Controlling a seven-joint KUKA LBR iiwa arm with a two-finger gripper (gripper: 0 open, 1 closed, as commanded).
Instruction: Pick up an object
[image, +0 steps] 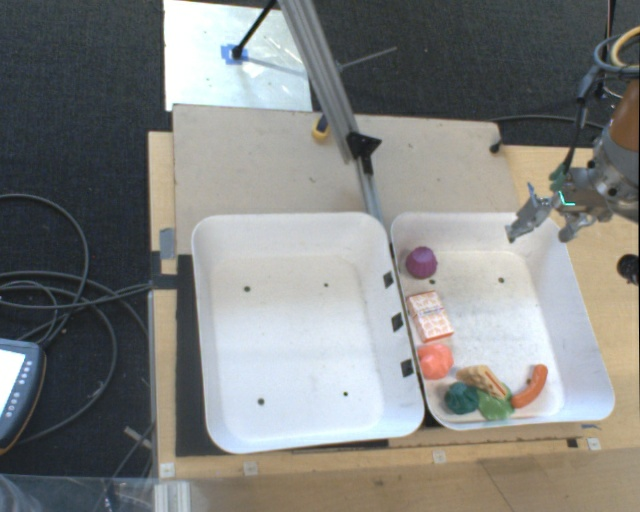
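Observation:
The right bin (583, 318) holds several small objects along its left and front sides. A purple ball (421, 262) lies at the back left, with a pink and white box (430, 315) and an orange-red ball (435, 360) in front of it. A dark green lump (461, 398), a tan pastry (484, 379), a light green piece (494, 406) and an orange sausage (530, 386) crowd the front. My gripper (546, 226) hangs open over the bin's back right corner, well apart from all of them, with nothing between its fingers (524, 224).
The left bin (215, 330) stands beside the right one, sharing a middle rim with black clips. A grey pole (330, 85) slants down toward the bins' back edge. Cables lie on the floor at the left.

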